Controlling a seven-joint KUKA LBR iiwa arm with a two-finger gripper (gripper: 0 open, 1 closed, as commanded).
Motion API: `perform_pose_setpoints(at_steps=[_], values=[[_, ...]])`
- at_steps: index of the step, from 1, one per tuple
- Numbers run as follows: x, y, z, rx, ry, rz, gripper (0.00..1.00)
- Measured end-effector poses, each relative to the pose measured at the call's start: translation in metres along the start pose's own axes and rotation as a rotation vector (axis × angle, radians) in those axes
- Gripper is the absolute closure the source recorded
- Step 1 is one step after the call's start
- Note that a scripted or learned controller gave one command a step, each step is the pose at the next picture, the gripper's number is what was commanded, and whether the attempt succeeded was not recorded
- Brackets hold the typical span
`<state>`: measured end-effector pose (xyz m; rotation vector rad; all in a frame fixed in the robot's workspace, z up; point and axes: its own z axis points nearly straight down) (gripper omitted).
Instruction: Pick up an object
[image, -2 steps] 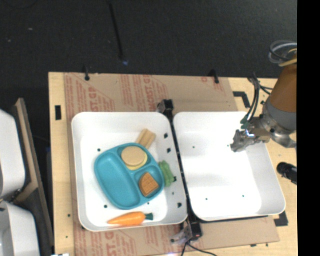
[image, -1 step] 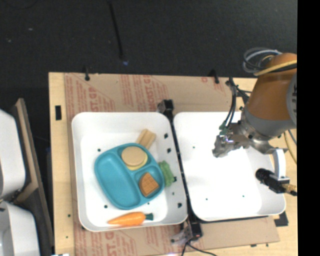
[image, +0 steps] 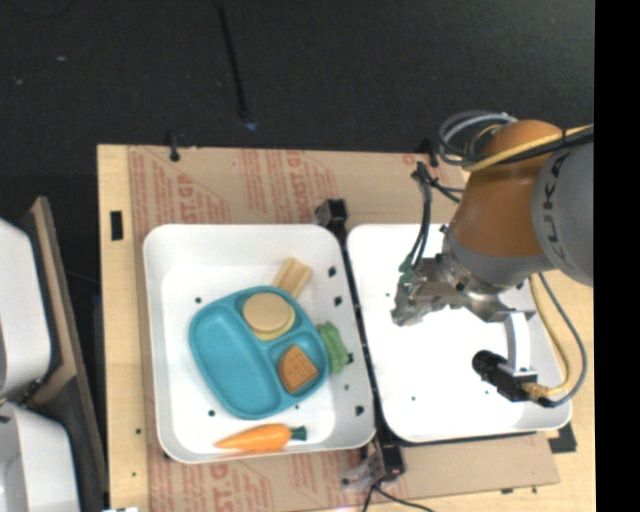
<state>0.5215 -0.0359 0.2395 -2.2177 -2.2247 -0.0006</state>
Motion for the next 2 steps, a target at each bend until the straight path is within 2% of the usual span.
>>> perform_pose_setpoints(at_steps=[1,2], values=[[0.059,0.002,-0.002,-0.001,0.001,-0.002,1.00],[0.109,-0.012,-0.010,-0.001,0.001,-0.001,1.00]])
